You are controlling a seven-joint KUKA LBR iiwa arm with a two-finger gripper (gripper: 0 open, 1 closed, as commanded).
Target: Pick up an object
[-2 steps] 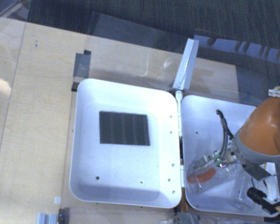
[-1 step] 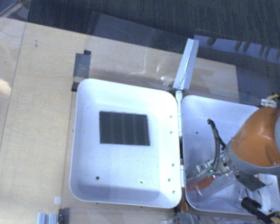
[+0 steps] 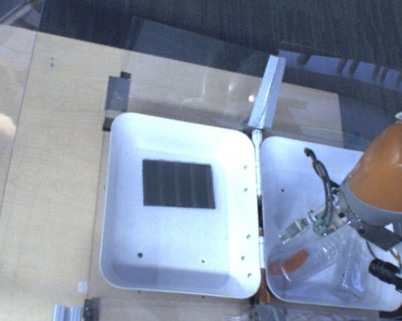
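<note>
My pincer (image 3: 316,224) hung low in the right shallow white bin (image 3: 289,169), just above a clear plastic bottle with something orange-red inside (image 3: 306,260). Whether it gripped anything I could not tell. The bottle lay on the bin floor, so I judged the pick not yet done.

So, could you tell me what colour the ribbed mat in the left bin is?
Dark grey mat, camera view.
</note>
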